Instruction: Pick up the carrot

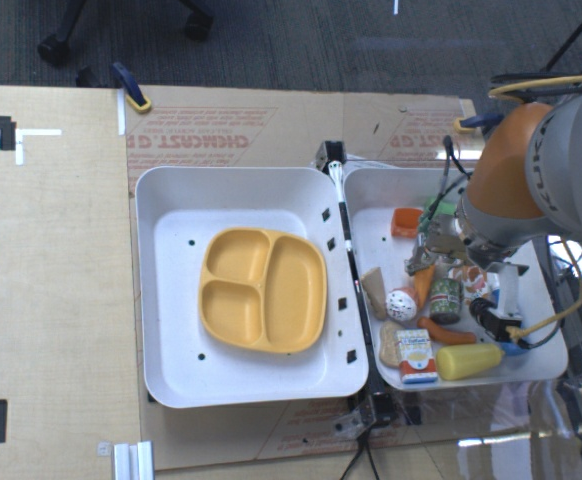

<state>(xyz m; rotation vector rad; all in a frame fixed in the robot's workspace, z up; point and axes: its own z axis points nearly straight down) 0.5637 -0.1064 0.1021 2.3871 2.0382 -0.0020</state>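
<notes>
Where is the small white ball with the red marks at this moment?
The small white ball lies in the right white bin, near its left wall, just left of the orange carrot and above the snack packet.

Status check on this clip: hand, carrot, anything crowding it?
Hand low in right bin, grip unclear. Carrot just below it, upright-ish. Green can and white ball flank it closely.

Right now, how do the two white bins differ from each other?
The left shallow white plastic bin holds a single thing, a yellow divided plate; the right shallow white plastic bin holds many small items crowded together. The grey arm reaches over the right bin, not the left bin. Both are white and shallow.
</notes>
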